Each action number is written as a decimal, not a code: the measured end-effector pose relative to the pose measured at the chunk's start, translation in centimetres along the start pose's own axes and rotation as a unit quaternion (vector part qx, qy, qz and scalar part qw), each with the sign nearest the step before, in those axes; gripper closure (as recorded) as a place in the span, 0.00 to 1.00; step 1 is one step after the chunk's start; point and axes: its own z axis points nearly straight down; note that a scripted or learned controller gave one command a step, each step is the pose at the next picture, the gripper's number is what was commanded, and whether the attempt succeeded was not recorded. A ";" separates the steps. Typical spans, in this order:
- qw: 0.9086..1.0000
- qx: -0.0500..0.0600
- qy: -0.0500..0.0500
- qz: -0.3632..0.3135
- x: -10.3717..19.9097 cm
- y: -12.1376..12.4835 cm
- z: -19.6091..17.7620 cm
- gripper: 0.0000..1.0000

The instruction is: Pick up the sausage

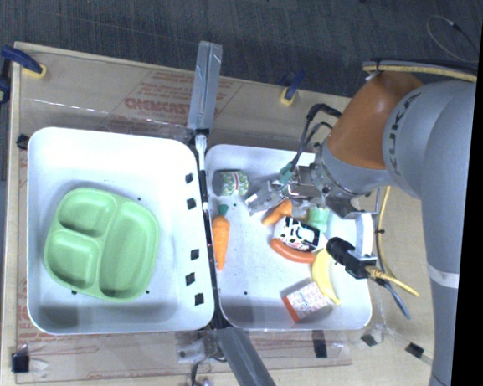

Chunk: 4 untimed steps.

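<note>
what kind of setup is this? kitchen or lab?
Likely a lab bench for pick tests, not a kitchen: two white bins clamped to a board, a KUKA arm reaching in, and toy food such as a carrot, banana and sausage.

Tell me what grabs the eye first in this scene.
The grey arm with its orange band reaches in from the right, its hand low over the right bin. That bin is crowded: a carrot, a sausage, a banana. In the left bin lies a green tray.
</note>
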 end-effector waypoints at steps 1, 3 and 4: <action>1.000 -0.014 -0.003 -0.002 -4.5 -2.4 7.9 0.00; 1.000 -0.004 0.000 0.018 -5.0 -4.9 9.6 0.00; 1.000 -0.002 0.000 0.017 -5.1 -5.0 8.8 1.00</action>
